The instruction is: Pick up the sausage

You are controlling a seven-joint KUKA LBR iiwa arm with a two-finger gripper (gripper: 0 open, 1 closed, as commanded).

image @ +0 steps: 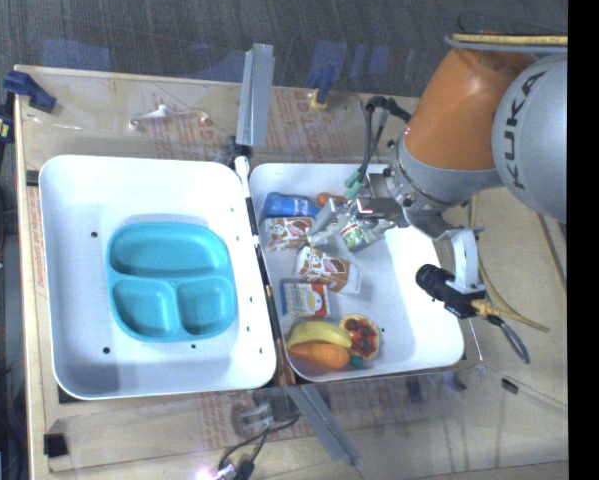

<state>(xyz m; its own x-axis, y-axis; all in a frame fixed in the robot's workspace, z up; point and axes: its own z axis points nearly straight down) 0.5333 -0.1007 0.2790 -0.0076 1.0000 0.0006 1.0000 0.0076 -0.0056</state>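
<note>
The sausage (328, 200) looks like a small reddish-brown piece at the back of the right bin (429, 313). It lies just right of a blue packet (287, 206) and is partly covered by the gripper. My gripper (344, 218) reaches down into the back of that bin from the right, directly beside and over the sausage. Its tip sits among a green-and-white packet (357, 234) and a brown-and-white wrapper (288, 233). Nothing can be seen held.
More wrappers (324, 268) (304, 298) lie mid-bin. A banana (314, 332), an orange fruit (320, 357) and a toy pizza slice (361, 336) sit at the front. The left bin (69, 268) holds a blue divided tray (171, 280).
</note>
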